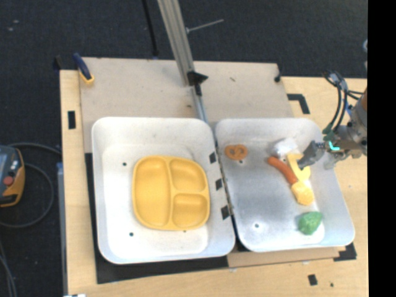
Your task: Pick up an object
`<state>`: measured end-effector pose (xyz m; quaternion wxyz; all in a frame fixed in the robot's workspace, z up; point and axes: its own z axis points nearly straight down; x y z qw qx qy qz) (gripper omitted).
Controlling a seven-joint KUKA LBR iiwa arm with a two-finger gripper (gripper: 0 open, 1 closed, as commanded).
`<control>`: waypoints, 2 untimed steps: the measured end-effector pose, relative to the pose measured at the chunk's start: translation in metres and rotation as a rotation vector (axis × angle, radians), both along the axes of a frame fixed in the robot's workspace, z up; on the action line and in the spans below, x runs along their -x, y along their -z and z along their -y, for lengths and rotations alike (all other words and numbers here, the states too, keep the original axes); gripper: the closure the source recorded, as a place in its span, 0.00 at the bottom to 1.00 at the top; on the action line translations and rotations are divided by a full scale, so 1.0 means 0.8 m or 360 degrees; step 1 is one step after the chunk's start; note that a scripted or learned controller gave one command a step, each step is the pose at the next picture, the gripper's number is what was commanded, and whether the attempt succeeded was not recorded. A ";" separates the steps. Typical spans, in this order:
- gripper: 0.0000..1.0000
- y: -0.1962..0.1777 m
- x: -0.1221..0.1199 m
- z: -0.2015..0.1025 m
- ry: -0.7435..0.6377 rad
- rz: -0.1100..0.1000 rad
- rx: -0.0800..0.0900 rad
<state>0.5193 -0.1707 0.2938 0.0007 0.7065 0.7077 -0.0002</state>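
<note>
Over right bin (247, 135), gripper (307, 156) beside orange carrot (282, 168), yellow toy (301, 184).

A pale wooden bench (176, 91) stands on a dark floor. The left shallow white bin (111, 141) holds a yellow plastic three-compartment plate (171, 192), lying flat near the bin's centre. A grey aluminium post (176, 33) rises at a slant from the bench behind the bins. A blue and yellow clamp (83, 67) sits at the bench's far left corner. An orange and grey handheld controller (10, 177) lies on the floor left of the bench, cable attached.
</note>
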 end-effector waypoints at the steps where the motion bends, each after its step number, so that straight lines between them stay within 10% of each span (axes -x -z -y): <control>1: 0.00 -0.001 0.000 0.000 -0.0001 0.0002 0.0001; 2: 0.00 0.077 -0.005 0.003 0.0002 -0.0007 -0.0001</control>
